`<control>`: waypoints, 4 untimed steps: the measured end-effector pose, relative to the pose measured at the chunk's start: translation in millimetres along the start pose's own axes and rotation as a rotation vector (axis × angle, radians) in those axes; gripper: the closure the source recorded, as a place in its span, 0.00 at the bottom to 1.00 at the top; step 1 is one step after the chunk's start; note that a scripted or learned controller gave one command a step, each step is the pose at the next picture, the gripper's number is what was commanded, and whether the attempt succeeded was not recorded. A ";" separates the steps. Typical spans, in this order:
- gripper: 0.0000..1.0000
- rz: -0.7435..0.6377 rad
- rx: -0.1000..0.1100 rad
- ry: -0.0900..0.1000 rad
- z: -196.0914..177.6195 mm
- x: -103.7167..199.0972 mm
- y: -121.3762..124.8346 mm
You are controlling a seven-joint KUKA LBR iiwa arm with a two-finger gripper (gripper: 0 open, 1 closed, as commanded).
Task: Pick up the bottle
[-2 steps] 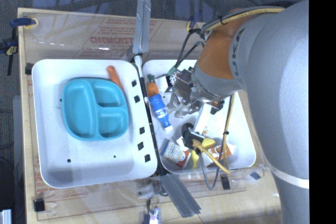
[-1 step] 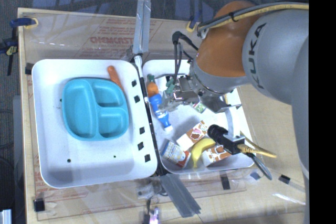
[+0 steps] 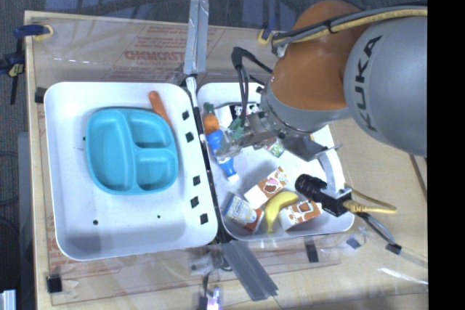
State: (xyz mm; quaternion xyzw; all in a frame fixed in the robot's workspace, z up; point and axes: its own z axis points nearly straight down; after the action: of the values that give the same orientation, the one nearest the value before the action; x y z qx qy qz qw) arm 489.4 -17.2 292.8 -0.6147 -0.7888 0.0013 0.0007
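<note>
nearest me, along the front of the right bin, a yellow banana lies between two small cartons: a blue and white one on its left and a white and brown one on its right. a third carton lies just behind the banana. further back, the bottle lies against the right bin's left wall, with orange and blue bands on it. the gripper sits low in the bin, right beside the bottle. from my feed i cannot tell whether it is spread or pressed together, or whether it grips anything. in the left bin a blue divided tray lies flat, with an orange carrot-like piece at its far right corner.
</note>
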 end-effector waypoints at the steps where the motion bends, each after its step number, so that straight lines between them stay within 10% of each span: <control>1: 1.00 0.209 0.001 0.001 -87.6 -98.4 -3.8; 2: 1.00 -0.041 -0.001 0.000 -148.0 -153.0 -43.5; 4: 1.00 0.734 0.006 0.000 -145.8 -185.0 -11.0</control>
State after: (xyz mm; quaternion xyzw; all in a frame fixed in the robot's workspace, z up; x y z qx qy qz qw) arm 524.3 -199.1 438.8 -0.8567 -0.5158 0.0038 0.0016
